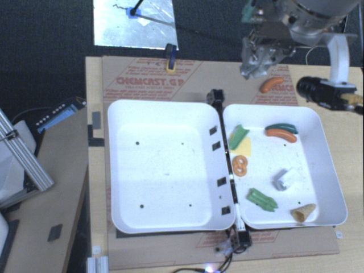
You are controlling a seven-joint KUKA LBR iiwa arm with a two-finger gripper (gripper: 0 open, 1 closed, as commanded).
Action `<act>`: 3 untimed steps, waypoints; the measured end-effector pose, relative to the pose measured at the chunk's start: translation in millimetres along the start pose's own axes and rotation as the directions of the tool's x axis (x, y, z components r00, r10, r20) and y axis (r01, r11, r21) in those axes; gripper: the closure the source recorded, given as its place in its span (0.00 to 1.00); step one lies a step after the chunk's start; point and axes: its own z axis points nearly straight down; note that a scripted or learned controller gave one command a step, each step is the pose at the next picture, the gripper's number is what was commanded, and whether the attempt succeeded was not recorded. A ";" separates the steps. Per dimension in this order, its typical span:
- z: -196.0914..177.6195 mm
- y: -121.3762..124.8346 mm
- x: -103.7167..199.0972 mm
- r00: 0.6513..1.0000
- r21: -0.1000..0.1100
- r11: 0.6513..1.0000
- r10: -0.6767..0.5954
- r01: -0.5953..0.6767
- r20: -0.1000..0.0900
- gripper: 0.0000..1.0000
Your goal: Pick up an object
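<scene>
My gripper (254, 67) hangs above the cardboard behind the right bin's (330, 152) far edge. An orange sausage (272, 85) shows just below and right of it, over the cardboard outside the bin, and it is not between the fingers. Inside the right bin are a light green pod (239, 135), a yellow wedge (245, 147), an orange pretzel (240, 165), a dark green piece (281, 127) above a second orange sausage (281, 135), a grey-white lump (282, 179), a green leafy piece (261, 199) and a tan cone (303, 211).
The left bin (165, 104) sits beside the right one, joined by a black hinge strip (223, 152). A yellow and blue clamp (170, 58) stands on the cardboard behind. A shiny sheet (133, 16) lies further back.
</scene>
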 end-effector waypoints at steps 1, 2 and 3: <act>48.1 26.6 -77.8 1.000 0.006 1.000 0.001 -0.001 0.001 1.00; 55.3 66.5 -141.8 1.000 0.003 1.000 -0.001 0.001 0.002 1.00; 51.2 131.8 -239.6 1.000 -0.001 1.000 0.000 0.000 0.004 1.00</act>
